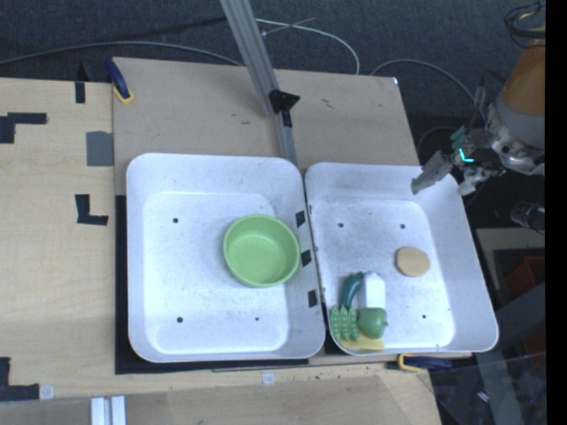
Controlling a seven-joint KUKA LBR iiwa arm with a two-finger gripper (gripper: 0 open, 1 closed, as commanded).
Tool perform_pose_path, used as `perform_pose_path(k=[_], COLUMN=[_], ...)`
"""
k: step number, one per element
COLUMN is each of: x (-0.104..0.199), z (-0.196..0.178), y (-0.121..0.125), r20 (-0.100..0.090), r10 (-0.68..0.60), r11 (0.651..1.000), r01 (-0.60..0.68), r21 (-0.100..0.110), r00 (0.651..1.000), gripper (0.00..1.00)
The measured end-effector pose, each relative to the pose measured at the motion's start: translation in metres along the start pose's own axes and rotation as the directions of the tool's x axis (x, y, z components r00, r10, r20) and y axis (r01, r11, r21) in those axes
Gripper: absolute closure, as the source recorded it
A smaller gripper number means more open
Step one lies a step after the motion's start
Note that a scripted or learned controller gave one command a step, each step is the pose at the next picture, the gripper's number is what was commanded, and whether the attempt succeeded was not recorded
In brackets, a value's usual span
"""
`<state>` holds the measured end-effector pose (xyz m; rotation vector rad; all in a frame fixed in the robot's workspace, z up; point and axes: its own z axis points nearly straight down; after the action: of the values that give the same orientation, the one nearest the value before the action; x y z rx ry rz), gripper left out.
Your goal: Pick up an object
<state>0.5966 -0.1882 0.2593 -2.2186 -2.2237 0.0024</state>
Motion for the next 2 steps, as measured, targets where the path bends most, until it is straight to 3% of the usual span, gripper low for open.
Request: perform_pose_path(k=[2], x=[-0.004], z=[0.105], y=[0.005], r20=[-0.001], r10=[0.001], r11=[1.000], r01=[-0.001], r21=[0.005], r00=[1.000], gripper=[0.00])
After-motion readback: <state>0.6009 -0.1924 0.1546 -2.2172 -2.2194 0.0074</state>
